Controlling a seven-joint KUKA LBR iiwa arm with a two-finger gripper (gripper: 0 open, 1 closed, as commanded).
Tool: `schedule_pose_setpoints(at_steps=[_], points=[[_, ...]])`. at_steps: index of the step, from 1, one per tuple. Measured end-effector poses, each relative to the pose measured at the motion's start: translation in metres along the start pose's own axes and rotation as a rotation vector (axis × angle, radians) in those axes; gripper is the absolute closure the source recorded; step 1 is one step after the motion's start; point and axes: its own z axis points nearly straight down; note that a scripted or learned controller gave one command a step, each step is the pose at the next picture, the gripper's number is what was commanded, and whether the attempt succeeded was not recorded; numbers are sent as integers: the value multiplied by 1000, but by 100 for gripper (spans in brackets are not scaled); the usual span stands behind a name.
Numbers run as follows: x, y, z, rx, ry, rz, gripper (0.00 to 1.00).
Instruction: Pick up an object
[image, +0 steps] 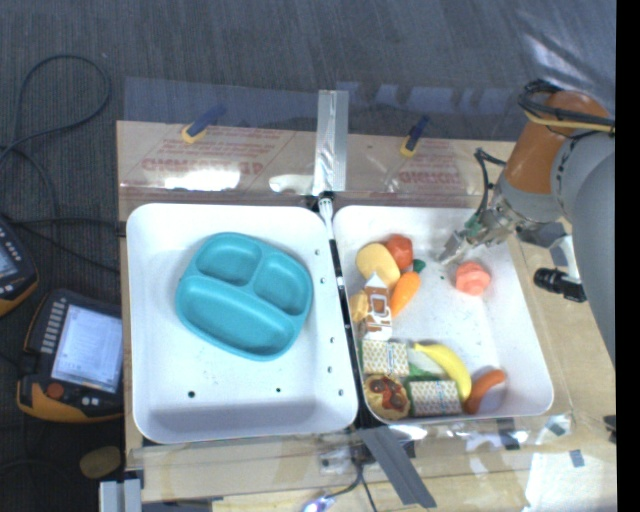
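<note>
Pincer (462, 243) first: it hangs low in the upper part of the right bin (520, 330), its two thin fingers spread apart with nothing between them, the tips pointing down and leftward. From where I stand, the left bin (150, 400) lies well off to the pincer's left, and in it rests a blue divided plate (244, 293). Nearer, a pink round object (473, 278) sits just beside and below the pincer's tips, apart from them. To the pincer's left, a yellow lemon-like fruit (377, 263), a red tomato (400, 247) and an orange carrot (405, 291) cluster together, close but not touching the fingers. Farther below the pincer, along the bin's lower edge, lie a banana (447, 365), some small food packets (385, 355) and a red-orange sausage-shaped piece (487, 384).
</note>
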Motion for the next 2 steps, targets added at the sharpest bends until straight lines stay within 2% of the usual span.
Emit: schedule_pose_setpoints(at_steps=[1,2], points=[[-1,7,1,2,4,655,100],[24,11,-8,16,-1,1293,100]])
